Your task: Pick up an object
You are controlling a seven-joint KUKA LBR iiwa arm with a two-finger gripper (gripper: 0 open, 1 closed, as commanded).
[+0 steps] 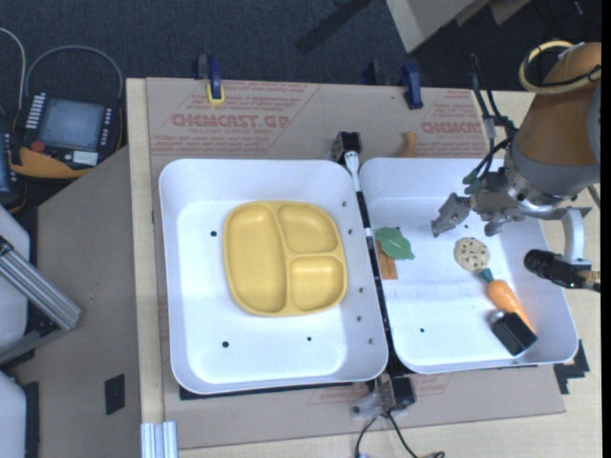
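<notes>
Both white bins (191, 284) look like smooth, faintly glossy plastic; the yellow divided plate (284, 257) is matt plastic; the bench (286, 113) is raw brown board.

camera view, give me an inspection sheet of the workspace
surface: bench board bearing the left bin and the right bin, side by side
job's things: in the right bin a green leaf-shaped piece, a round cookie, a carrot, a black block
clutter: yellow divided plate in the left bin
grippers: end effector open above the right bin, holding nothing
cables: black cable at the bench's front edge
surroundings: handheld screen unit on dark floor, two blue clamps
</notes>
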